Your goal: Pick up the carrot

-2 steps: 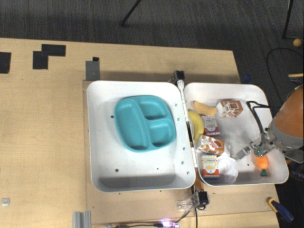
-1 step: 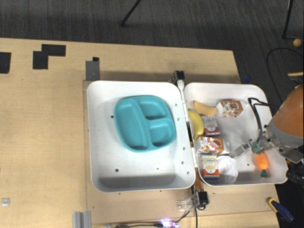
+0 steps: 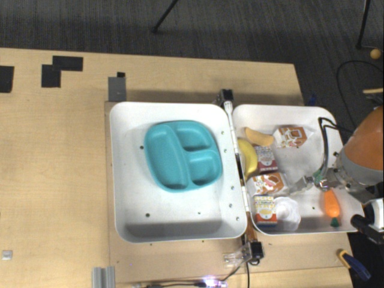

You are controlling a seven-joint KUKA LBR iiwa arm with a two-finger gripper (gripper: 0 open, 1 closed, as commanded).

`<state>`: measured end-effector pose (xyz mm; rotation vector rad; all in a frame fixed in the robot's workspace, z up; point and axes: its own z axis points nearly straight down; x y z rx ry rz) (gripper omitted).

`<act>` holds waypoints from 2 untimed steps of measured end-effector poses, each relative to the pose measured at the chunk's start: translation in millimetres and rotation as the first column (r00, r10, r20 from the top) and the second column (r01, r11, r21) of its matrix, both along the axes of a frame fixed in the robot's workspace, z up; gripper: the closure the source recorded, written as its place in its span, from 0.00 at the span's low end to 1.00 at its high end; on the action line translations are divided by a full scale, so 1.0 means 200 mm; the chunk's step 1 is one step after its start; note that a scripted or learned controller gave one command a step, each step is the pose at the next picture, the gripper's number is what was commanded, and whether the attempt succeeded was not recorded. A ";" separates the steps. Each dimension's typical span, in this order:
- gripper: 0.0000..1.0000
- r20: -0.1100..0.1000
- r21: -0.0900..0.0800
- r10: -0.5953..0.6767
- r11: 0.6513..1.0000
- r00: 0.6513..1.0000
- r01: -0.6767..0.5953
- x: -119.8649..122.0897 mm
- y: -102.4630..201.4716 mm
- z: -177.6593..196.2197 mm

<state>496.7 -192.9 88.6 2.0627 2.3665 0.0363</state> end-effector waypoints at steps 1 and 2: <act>0.00 -0.010 -0.011 0.356 0.934 0.934 -0.356 -0.03 -0.04 -0.01; 0.00 -0.004 -0.010 0.254 0.967 0.967 -0.254 -0.02 -0.03 -0.01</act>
